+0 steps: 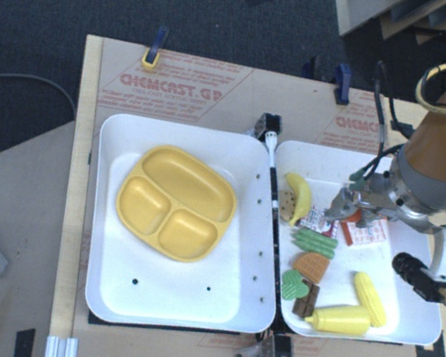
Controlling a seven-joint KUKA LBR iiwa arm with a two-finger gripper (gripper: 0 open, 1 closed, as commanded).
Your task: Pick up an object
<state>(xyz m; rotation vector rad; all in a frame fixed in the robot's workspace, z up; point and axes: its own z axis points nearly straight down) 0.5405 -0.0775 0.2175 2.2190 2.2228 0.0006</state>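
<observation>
Yellow tray (176,203) in left bin (104,221); hand (345,205), grip state indiscernible, at centre right over right bin (419,323) beside banana (296,197).

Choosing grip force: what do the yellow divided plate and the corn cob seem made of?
The yellow divided plate looks like moulded hard plastic: smooth, evenly coloured, soft sheen on rounded rims. The corn cob appears to be toy plastic too, uniformly yellow and slightly glossy; hardness unclear.
</observation>
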